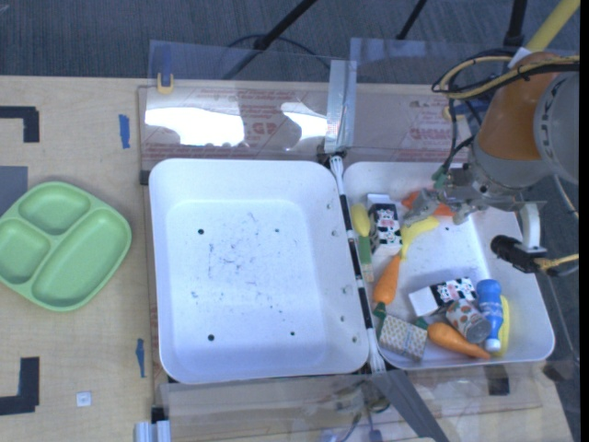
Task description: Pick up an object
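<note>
From the overhead camera, the grey arm (pixel 529 109) with its orange band comes in at the upper right of the frame, and the gripper (pixel 448 199) is down over the far end of the right bin (pixel 529 334) — whether it is open or closed, and whether it has anything, I cannot tell from here. Just left of it lie a yellow banana-shaped toy (pixel 416 230) and a black-and-white cow-patterned block (pixel 386 222). An orange carrot (pixel 387 279) sits by the bin's left wall, toward the middle. In the near end, lower right of the frame, a cluster — a second orange carrot (pixel 457 340), a blue bottle (pixel 490 307), a speckled block (pixel 403 337). The left bin (pixel 175 191) fills centre frame, and a green divided plate (pixel 60 244) rests on the bench at far left.
</note>
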`<state>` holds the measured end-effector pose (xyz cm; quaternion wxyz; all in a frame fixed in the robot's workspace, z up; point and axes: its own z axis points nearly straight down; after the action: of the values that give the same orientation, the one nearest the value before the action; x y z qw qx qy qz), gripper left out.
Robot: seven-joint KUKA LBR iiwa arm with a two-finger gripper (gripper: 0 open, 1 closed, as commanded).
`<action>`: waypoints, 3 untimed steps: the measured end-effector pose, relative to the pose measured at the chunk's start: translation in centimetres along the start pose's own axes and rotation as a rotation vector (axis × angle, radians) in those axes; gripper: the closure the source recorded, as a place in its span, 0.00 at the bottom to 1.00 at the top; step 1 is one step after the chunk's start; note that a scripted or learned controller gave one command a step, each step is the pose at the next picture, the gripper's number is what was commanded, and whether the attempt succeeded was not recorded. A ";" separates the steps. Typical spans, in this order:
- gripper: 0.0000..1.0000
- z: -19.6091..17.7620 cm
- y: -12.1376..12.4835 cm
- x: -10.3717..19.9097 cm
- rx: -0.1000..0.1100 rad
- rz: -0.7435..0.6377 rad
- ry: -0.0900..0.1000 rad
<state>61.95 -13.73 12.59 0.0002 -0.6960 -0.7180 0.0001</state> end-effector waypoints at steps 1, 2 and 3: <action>0.00 1.7 2.5 -1.7 0.004 -0.010 0.001; 0.00 1.7 2.5 -1.7 0.005 -0.010 0.001; 0.00 2.2 3.6 -4.6 0.046 -0.014 0.026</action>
<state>65.72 -18.20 10.38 0.0254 -0.6906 -0.7227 0.0074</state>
